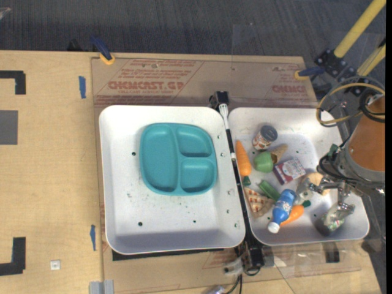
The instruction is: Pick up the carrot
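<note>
Two shallow white bins, one teal divided plate, two orange carrots on the counter.

The long orange plastic carrot (243,158) with a green top lies along the right bin's (306,116) left wall; a smaller one (294,214) sits by the blue-and-white bottle (280,208). The gripper (335,216) hovers bottom-right, can't tell how its jaws sit.

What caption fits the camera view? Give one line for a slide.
Carrot lies along the right bin's left wall among toy foods; teal divided plate sits in the left bin; the gripper hangs over the right bin's near-right corner.
</note>
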{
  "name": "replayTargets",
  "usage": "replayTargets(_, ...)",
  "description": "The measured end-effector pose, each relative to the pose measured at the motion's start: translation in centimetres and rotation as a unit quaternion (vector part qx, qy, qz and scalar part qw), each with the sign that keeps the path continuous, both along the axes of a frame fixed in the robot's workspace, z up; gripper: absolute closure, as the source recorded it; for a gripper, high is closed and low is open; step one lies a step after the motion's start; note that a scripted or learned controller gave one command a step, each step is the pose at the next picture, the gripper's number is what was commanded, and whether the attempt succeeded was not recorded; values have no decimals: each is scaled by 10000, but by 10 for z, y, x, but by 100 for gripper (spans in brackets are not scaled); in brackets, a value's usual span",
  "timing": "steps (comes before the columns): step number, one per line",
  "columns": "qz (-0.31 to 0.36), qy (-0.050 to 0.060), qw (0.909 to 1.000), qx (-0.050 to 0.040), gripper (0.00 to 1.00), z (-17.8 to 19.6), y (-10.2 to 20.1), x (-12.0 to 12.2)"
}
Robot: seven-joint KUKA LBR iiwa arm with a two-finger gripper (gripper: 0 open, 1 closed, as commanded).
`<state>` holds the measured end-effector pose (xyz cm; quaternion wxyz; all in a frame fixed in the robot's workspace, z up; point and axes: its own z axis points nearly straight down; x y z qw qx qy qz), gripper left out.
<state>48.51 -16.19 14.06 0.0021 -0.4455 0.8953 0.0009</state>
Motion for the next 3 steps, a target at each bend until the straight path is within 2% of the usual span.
replayTargets(1, -1204, -88, 9927, 3, 0, -47, 17, 12)
replayTargets(2, -1344, -137, 9908, -41, 0, -46, 39, 10)
replayTargets(3, 796, -196, 9966, -80, 0, -45, 59, 18)
